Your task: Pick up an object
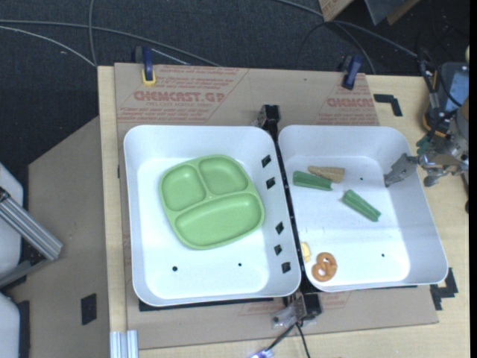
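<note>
Left bin [141, 200]: green divided plate [212, 201], rigid, awkward for a pinch. Right bin [417, 252]: two green bean-like pieces [311, 181] [361, 205], a tan wedge [328, 173], a pretzel [325, 266] at the front-left corner. All look light and stiff; the nearer bean, taken across its width, seems easiest. Gripper [399, 171] at the bin's right wall; whether it is parted or closed, cannot tell.

Even, bright overhead light. The white bins [339, 271] glare slightly, with soft shadows inside. Detail is mildly blurred throughout.
</note>
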Action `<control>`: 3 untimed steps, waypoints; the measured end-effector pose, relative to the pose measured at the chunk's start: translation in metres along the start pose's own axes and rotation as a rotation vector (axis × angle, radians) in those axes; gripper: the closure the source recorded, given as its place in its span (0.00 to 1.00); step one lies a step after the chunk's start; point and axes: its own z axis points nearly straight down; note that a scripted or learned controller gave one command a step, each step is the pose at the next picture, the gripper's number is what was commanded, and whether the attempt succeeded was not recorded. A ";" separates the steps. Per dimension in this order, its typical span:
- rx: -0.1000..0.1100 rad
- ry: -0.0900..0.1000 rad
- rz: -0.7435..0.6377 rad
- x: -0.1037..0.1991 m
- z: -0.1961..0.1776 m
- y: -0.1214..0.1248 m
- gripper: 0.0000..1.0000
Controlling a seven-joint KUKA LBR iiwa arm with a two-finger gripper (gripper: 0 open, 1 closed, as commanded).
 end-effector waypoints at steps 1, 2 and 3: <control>0.005 0.002 0.001 0.001 0.042 -0.002 0.00; 0.004 0.004 0.000 0.001 0.103 0.003 0.00; 0.000 0.005 -0.001 0.004 0.114 0.005 0.00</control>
